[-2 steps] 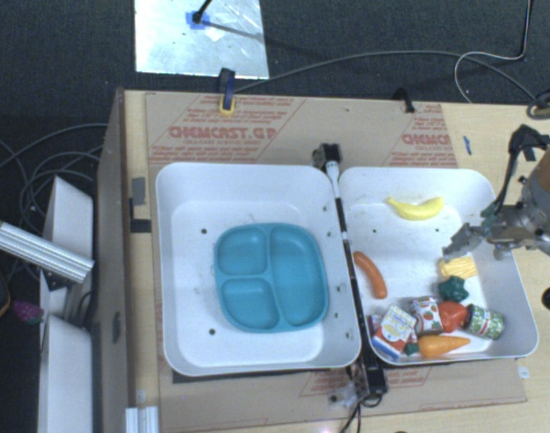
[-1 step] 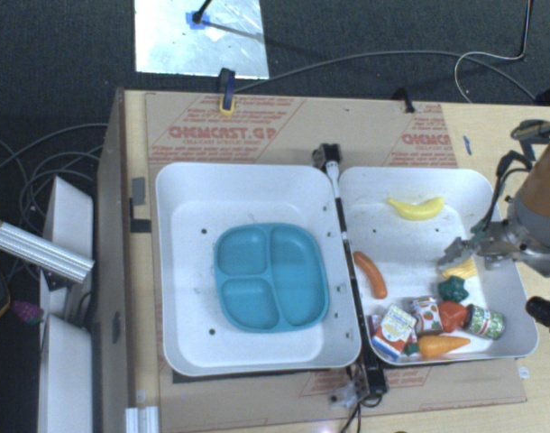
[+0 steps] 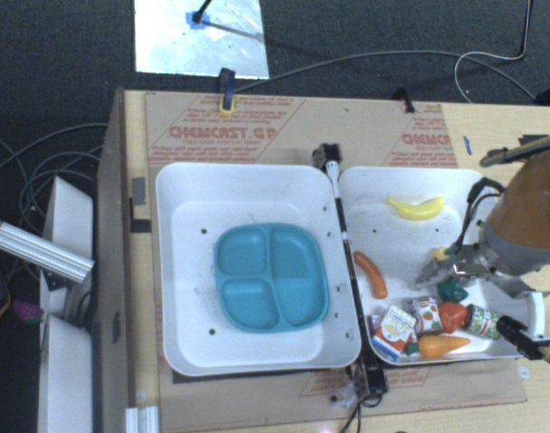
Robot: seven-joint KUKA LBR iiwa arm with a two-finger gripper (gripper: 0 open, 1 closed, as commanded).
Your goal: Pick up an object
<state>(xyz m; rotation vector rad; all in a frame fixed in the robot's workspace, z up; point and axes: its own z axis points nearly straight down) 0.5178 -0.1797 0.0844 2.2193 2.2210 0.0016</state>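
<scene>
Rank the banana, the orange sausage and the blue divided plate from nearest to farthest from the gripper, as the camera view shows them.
From the gripper:
1. Banana, right bin, toward the far edge.
2. Orange sausage, right bin, near the divider.
3. Blue divided plate, in the left bin.

Glossy plastic bins, cardboard bench

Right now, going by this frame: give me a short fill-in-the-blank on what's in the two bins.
1. The blue divided plate lies in the ____ bin.
2. The banana near the right bin's far wall is ____ in colour.
3. The hot dog lies close to the divider, ____ the banana in the picture.
4. The carrot lies at the right bin's ____ edge.

Missing words: left; yellow; below; near
</scene>
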